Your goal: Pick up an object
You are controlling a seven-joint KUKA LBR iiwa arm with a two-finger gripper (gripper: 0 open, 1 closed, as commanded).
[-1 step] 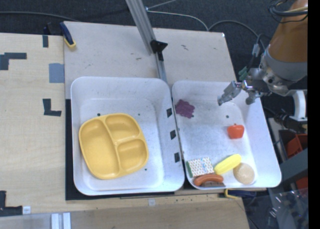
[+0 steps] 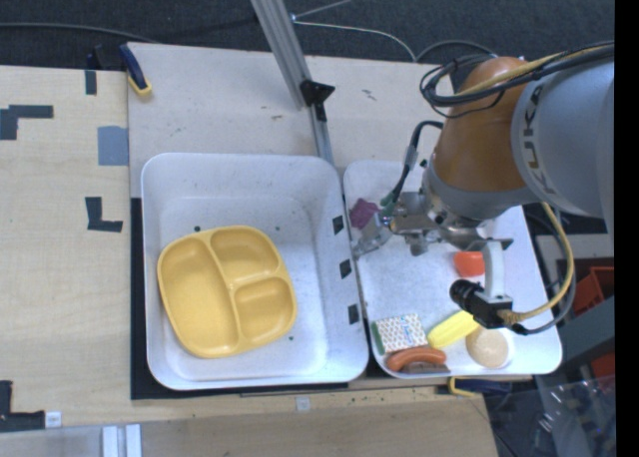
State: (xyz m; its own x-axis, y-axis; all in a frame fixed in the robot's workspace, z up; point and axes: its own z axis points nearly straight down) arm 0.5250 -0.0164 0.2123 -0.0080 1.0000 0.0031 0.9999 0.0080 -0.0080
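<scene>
The gripper (image 2: 371, 235) hangs low over the right bin (image 2: 544, 350), beside a purple block (image 2: 362, 213). I cannot tell how it is set. A yellow tray (image 2: 228, 289) lies in the left bin (image 2: 170, 181).

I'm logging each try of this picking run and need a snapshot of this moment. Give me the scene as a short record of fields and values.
left bin: holds a yellow divided plate
right bin: holds several small items
near edge of right bin: patterned block, orange-red piece, yellow piece, pale round item
other items: orange item by the arm, purple item near the divide
gripper: over the right bin's left side
held object: none seen
</scene>
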